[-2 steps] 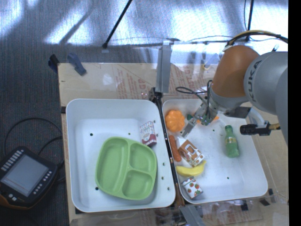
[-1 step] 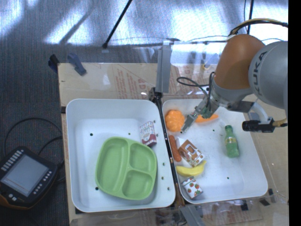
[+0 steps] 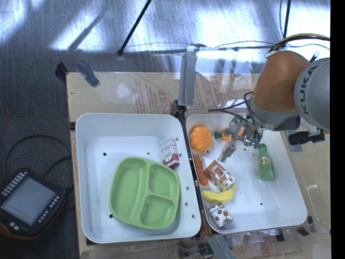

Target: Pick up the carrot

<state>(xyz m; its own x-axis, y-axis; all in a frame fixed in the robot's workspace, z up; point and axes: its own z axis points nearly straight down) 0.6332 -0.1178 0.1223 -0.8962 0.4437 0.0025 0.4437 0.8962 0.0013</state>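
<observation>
I see grey carpet (image 3: 48,90) all round the table (image 3: 124,90), with pale patches of light (image 3: 226,23) lying across it far behind the tool (image 3: 237,139). A dark stand leg (image 3: 137,20) slants over the carpet there. The table is brown board under clear sheeting. Well left of the tool, a pendant (image 3: 29,201) lies on the floor with its cable (image 3: 32,147) looping.

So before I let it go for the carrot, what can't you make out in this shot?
- Carrot: in the camera view a green top and a bit of orange show; the gripper covers the rest.
- Small cartons: print too small to read.
- Orange stick by the left wall of the right bin: partly under the house-print box.
</observation>
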